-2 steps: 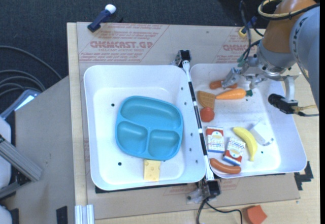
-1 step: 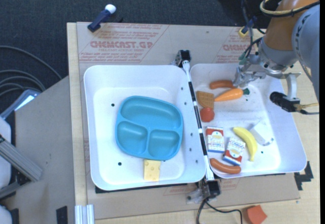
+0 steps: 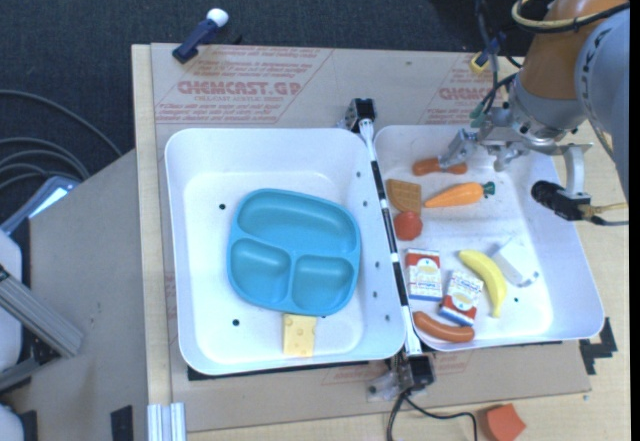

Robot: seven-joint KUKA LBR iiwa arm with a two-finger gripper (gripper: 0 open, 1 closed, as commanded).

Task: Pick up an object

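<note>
2 white bins, 1 arm low over the far end of the right bin (image 3: pixel 560 324).

The gripper (image 3: pixel 482 141) hangs at the right bin's far end, its fingers spread a little and nothing visibly between them; 1 fingertip sits just beside the small orange-red piece (image 3: pixel 437 166), which lies on the bin floor. Just beside that lie the carrot (image 3: pixel 457 195) and a brown cracker (image 3: pixel 404 194), with a tomato (image 3: pixel 407 225) near the divider. A banana (image 3: pixel 484 275), 2 small cartons (image 3: pixel 440 285) and a sausage (image 3: pixel 443 328) lie nearer the camera. The left bin holds a blue tray (image 3: pixel 294 251) and a cheese slice (image 3: pixel 299 334). Risk, as I judge it: closing off-centre would nudge the small piece sideways, or pinch only its tip so it slips free on lifting; the carrot lies close enough to be knocked.
</note>
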